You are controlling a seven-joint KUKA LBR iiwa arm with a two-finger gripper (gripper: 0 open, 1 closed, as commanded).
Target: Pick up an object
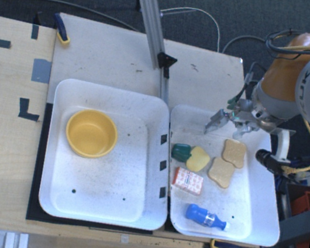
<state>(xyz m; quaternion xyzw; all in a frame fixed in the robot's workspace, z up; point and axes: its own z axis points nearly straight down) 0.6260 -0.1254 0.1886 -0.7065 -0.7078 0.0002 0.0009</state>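
Note:
In the right bin point(263, 219) lie a small dark green piece point(181, 152), a pale yellow lump point(199, 158) touching it, two tan bread slices point(234, 153) point(221, 172), a red and white box point(188, 181) and a blue bottle point(205, 217) on its side. My gripper point(226, 127) hangs over the bin's far end, above and behind the bread slices. Its fingers are spread, with nothing between them.
A yellow bowl point(91, 133) sits at the left of the left bin point(100, 200). A slanted metal pole point(154, 25) rises from the rim between the two bins. Cables run behind the bench, and tape marks dot the wooden top at left.

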